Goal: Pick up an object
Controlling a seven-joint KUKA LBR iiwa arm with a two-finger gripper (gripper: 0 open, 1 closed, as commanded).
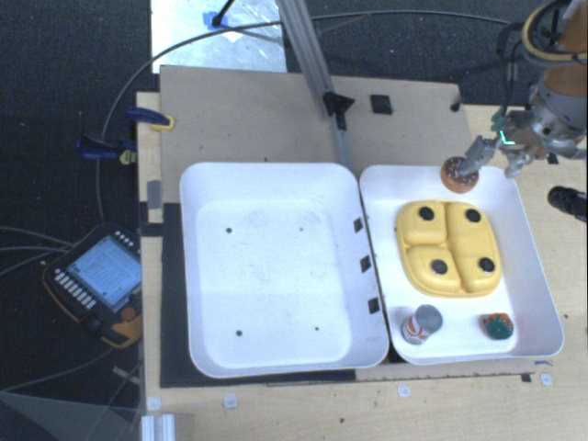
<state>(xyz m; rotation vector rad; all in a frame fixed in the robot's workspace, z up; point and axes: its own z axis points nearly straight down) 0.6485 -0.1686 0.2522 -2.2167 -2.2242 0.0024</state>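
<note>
The arm reaches in at the upper right, its jaws (491,152) hanging over the far rim of the right-hand bin (528,246). The two fingers stand spread apart, one slanting down to the left and the other to the right, with nothing between them.

Just beside the left finger (475,154), at the bin's far edge, sits a small brown doughnut-shaped piece (457,174); the fingertip appears to touch or nearly touch its top, though contact cannot be told for sure.

Below the jaws, in the middle of the same bin, lies a large yellow moulded block (448,247) with four rounded lobes, each bearing a dark spot. Further down from the jaws, near the bin's front wall, stand a small grey and red object (421,323) and, to its right, a small green and orange one (497,325), well apart from each other.

Far to the left of the jaws lies the second white bin (193,274). Both bins rest on the bench (257,108), and a handheld control pendant (99,278) lies off its left side.
</note>
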